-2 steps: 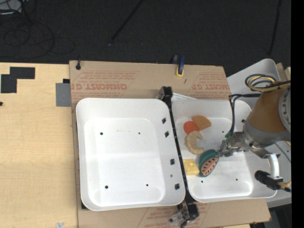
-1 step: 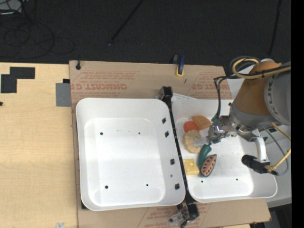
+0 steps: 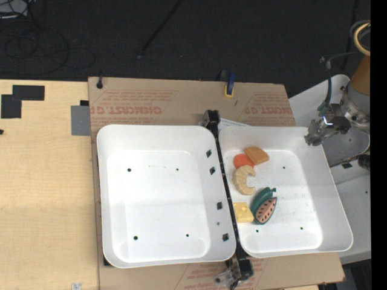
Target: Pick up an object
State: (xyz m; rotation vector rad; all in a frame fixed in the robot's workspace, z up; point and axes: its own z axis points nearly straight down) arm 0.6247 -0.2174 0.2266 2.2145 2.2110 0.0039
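Observation:
The right bin (image 3: 314, 234) holds a cluster of small toy foods near its left side: an orange-tan wedge (image 3: 257, 156), a red piece (image 3: 242, 161), a pale curved croissant-like piece (image 3: 245, 179), a yellow block (image 3: 243, 212) and a green-and-brown slice (image 3: 264, 205). My gripper (image 3: 315, 133) hangs at the bin's far right corner, just outside its rim and well away from the toys. Nothing can be seen between its fingers. The arm rises from it toward the upper right.
The left bin (image 3: 115, 162) lies beside the right one, with a black divider and clips (image 3: 221, 180) between them. Both bins rest on a cardboard sheet (image 3: 151, 101) on the wooden bench. A blue-and-yellow clamp (image 3: 229, 84) grips the cardboard's far edge.

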